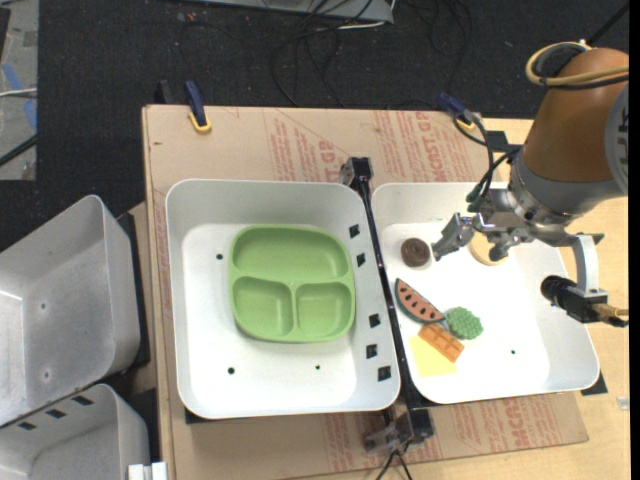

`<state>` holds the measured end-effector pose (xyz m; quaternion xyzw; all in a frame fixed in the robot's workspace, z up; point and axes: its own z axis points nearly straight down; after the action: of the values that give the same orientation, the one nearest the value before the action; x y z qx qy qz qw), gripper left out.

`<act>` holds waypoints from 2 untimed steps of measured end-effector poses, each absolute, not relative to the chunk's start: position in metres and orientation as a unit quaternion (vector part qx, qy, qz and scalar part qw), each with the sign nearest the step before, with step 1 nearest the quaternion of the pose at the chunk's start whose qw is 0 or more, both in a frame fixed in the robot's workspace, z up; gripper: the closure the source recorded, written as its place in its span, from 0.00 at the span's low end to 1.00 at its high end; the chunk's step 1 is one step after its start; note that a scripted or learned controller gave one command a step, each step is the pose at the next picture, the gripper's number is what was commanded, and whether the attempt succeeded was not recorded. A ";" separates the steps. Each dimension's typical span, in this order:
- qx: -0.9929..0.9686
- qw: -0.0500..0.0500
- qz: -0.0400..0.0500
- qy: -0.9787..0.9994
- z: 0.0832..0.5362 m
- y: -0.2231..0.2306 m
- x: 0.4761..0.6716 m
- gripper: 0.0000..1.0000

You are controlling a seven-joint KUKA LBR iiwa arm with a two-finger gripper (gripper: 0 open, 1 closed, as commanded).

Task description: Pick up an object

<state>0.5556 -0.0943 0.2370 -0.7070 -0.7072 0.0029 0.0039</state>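
Bins sit side by side on my bench, and I read them from the left. The left bin (190,218) carries a green tray (292,283) laid flat near its centre, three compartments up, with bare floor all round it; it looks too broad for a two-finger pinch, so I judge it a poor target. Across the divider, the right bin (560,368) groups the small pieces toward its 9 o'clock side: a brown puck (416,252) highest, a watermelon slice (418,301) below it just beside the dividing wall, then a green tuft (463,322), an orange block (441,344) and a yellow wedge (432,362), the last three touching or overlapping. The gripper (474,238) hangs at the puck's 3 o'clock, near it but apart, with nothing between its fingers; I cannot tell from here whether they are spread or closed. I judge the puck the likeliest pick, since it stands alone with room on every side. The slice's nearness to the wall leaves little finger room there, while the bin's 4 o'clock quarter is open floor for retreat.
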 end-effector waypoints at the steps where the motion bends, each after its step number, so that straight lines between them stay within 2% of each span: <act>1: -0.707 0.000 0.000 -0.708 0.241 -0.094 0.558 0.00; 2: -0.707 0.002 0.002 -0.707 0.193 -0.092 0.566 0.00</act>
<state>0.5656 -0.0916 0.1930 -0.7072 -0.7070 0.0016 0.0021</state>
